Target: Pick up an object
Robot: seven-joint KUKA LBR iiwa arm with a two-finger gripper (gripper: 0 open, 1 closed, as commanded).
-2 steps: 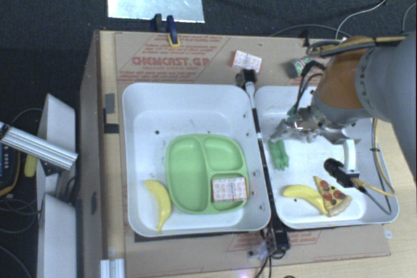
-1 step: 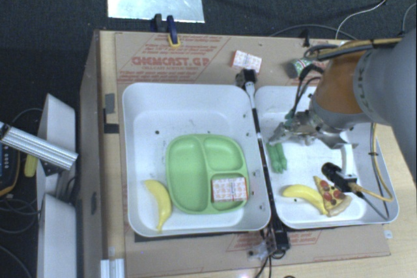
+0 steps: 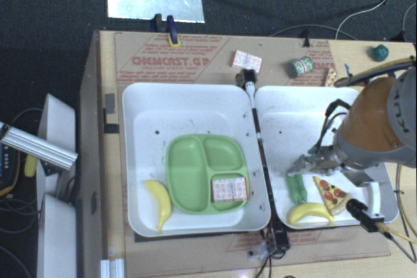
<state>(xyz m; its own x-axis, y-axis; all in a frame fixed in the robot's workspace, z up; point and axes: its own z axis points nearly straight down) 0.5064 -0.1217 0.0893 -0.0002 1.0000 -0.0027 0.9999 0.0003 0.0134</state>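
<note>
Toy objects lie spread across the two shallow white bins, and we see none of them between the fingers of the two-finger gripper point(image 3: 301, 166), which hangs low over the right white bin point(image 3: 287, 114) with its metal tips pointing toward the divider; whether those tips stand wide or narrow we cannot tell from this angle. Just below the gripper lies a small green stick-shaped toy point(image 3: 297, 189), and beside it a pizza-slice toy with red dots point(image 3: 331, 193). A yellow plastic banana point(image 3: 311, 212) rests against the near wall of that bin, touching the pizza slice's lower end. We see the grey arm with its orange band point(image 3: 374, 117) reaching in over the bin's right side. In the left white bin point(image 3: 150, 107) sits a green divided plastic plate point(image 3: 195, 166), and in its lower right compartment lies a small white packet with red print point(image 3: 229, 189). A second yellow banana point(image 3: 159, 202) lies against the plate's left edge, on the bin floor
</note>
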